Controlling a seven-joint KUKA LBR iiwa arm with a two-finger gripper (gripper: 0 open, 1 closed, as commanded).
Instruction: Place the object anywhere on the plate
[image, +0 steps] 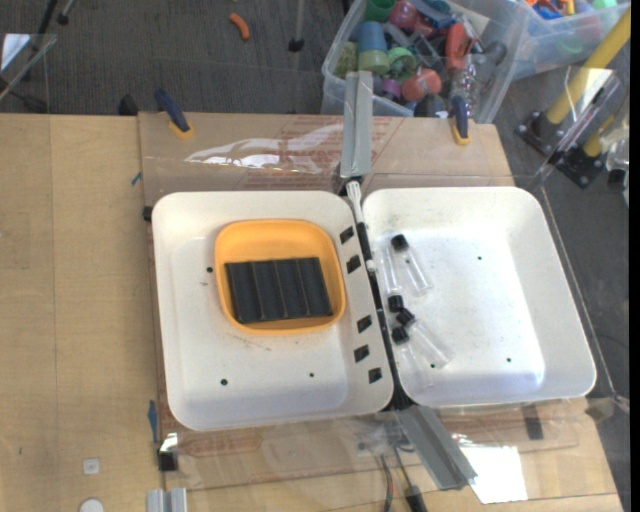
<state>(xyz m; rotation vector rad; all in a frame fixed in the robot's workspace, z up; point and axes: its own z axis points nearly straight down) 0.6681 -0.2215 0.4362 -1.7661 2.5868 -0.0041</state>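
On the plate: a black ridged block (278, 290) lies flat, long side left to right.
Plate: orange plate (280, 236) sits in the left bin (190, 390).
Claw: I cannot tell its state.

Two white bins sit side by side on the bench (70, 300). The left bin (190, 385) holds an orange plate (232, 245) with a ridged black block (278, 290) lying on it. In the right bin (510, 260), clear tubes with black caps (408, 270) lie near its left wall.
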